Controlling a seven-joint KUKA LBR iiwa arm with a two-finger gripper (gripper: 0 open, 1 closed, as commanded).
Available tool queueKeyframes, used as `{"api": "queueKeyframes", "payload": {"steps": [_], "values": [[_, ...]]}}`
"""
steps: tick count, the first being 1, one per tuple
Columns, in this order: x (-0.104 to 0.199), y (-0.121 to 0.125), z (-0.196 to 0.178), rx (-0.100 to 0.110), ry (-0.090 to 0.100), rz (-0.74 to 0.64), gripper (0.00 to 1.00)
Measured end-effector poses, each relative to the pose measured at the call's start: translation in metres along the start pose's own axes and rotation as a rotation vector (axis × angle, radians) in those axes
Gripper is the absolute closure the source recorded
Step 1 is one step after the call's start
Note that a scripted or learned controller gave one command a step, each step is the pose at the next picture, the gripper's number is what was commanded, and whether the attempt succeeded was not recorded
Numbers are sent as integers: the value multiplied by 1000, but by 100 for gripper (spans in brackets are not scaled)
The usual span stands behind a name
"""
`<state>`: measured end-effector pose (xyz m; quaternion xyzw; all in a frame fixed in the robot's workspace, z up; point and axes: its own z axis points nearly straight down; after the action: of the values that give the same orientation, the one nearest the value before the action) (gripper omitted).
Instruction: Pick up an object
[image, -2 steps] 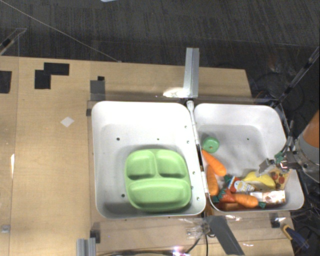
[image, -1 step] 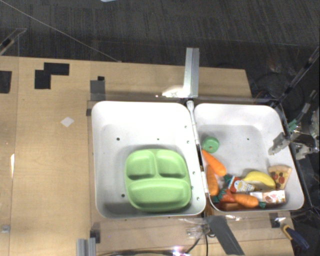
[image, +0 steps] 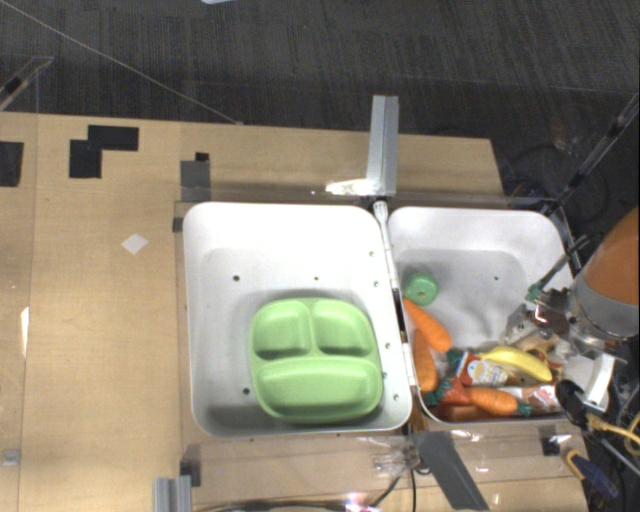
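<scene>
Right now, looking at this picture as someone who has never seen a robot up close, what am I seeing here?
You are looking down, at a slant, from one fixed camera above a wooden bench. Two shallow white bins sit side by side on it. The left bin holds a green divided plate. The right bin holds toy food heaped at its near side: a banana, carrots, and a small round green piece lying apart. The grey and orange shape at the right edge is the robot arm, reaching in over the right bin. Its gripper, the part meant to pinch things, is hard to make out among the clutter, so I cannot tell whether it holds anything. Its job is to pick up an object.
</scene>
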<state>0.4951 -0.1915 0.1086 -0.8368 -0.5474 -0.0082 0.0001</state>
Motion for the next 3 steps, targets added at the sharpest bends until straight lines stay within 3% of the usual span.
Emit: {"api": "queueKeyframes", "payload": {"steps": [1, 2, 3], "values": [[6, -5, 9, -5, -12, -137, 0], [8, -3, 1, -5, -10, -142, 100], [8, -4, 1, -5, -10, -141, 0]]}}
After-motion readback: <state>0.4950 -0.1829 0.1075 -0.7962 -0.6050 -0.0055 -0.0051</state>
